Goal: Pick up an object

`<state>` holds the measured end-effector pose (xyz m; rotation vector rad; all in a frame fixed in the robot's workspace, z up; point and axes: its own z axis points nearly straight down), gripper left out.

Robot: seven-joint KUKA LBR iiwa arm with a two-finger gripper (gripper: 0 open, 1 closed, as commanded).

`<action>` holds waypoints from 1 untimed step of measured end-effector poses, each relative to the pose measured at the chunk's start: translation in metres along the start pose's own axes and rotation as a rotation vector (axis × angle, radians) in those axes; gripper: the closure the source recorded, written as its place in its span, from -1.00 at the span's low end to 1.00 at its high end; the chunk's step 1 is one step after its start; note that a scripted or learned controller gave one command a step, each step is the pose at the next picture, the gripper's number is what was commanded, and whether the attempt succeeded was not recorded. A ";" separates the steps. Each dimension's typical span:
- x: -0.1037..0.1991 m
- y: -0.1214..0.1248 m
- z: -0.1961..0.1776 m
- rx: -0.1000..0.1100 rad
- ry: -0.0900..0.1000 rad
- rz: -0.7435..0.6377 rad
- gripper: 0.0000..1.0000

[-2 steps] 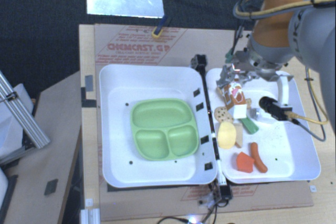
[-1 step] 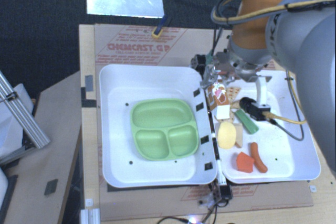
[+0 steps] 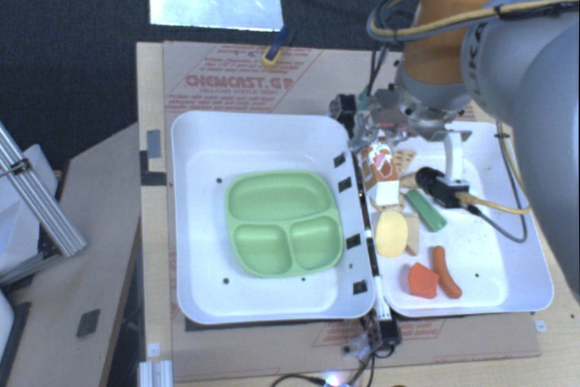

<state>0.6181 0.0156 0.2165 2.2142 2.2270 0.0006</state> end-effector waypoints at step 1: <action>0.008 -0.001 -0.001 0.000 0.000 0.000 1.00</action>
